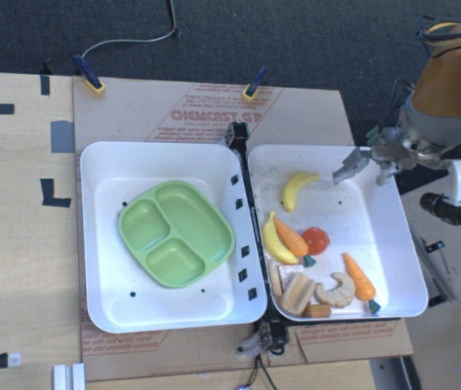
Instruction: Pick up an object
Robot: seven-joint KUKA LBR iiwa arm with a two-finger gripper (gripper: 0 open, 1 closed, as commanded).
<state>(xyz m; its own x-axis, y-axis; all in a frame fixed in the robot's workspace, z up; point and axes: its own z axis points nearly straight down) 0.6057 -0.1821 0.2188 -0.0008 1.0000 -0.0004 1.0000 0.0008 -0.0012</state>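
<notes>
My end effector (366,167) hangs with fingers spread, gripping nothing, over the right bin's (397,242) far rim, near a small curved banana (297,189). Carrots (360,279), a tomato (317,239) and bread pieces (297,292) crowd the near corner; a glossy green divided plate (176,232) fills the left bin (100,218).

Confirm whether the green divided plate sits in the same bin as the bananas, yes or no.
No: the green divided plate lies in the left bin, while both bananas lie in the right bin.
</notes>
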